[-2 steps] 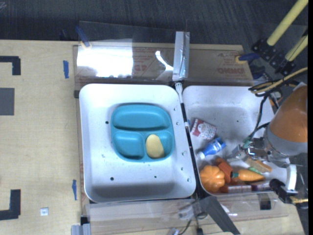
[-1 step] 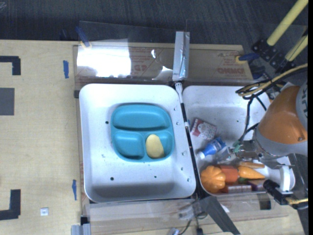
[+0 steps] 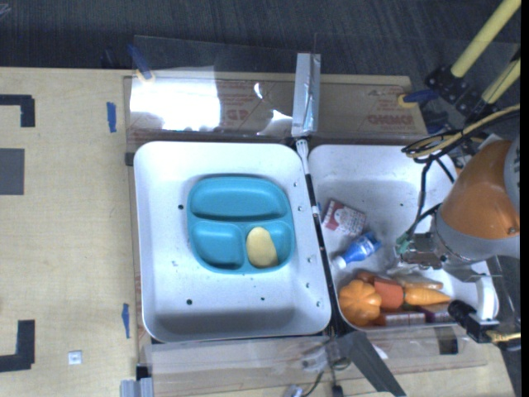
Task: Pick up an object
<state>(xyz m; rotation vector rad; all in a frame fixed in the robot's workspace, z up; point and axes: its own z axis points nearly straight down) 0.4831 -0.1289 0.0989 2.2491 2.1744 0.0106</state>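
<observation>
Down at the front of the right bin (image 3: 364, 165) we see a little orange pumpkin (image 3: 359, 301), and touching it a carrot-like orange thing (image 3: 417, 293) with a dark red stick (image 3: 405, 317) lying just below. A blue and white tube (image 3: 355, 251) lies near them, and a red and white packet (image 3: 343, 218) sits a bit farther back.

Our gripper (image 3: 421, 253) hangs over the right side of this bin, just above the carrot thing, under the arm's orange band (image 3: 479, 193). We cannot tell how its tips are set, and we see nothing caught in it.

We think we are at the reaching-down step, with nothing picked yet. Next we need to pick one toy, go straight down on it, and squeeze without bumping the others, since they lie so close.

Over in the left bin (image 3: 165, 222) a blue tray (image 3: 235, 222) holds a yellow lemon (image 3: 262, 246).
</observation>
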